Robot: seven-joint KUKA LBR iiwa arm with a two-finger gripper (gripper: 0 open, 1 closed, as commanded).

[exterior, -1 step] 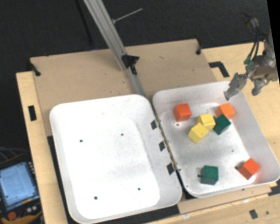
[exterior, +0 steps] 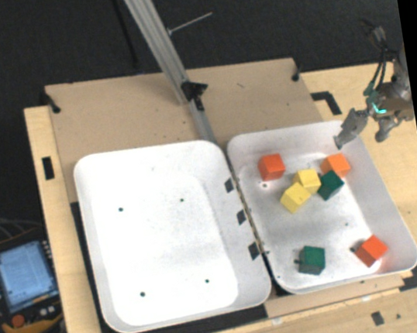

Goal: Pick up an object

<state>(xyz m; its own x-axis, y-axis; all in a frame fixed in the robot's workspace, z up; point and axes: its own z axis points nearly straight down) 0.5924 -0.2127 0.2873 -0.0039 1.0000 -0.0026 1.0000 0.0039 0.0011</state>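
A green block (exterior: 311, 260) and an orange block (exterior: 370, 251) are seen at the near end of the right bin (exterior: 378, 197). Further back, yellow, green and orange blocks are clustered. The gripper (exterior: 368, 127) is held above the bin's far right corner, its fingers apart, nothing between them.

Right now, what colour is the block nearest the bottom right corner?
Orange block, seen in the camera view.

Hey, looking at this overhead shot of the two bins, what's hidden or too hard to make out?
- Gripper: its far side is cut off by the camera view's right edge, and its fingers are too small to judge.
- Dark green wooden cube: partly covered by the orange wooden cube and small yellow wooden cube.
- Handheld screen: its text is too small to read.
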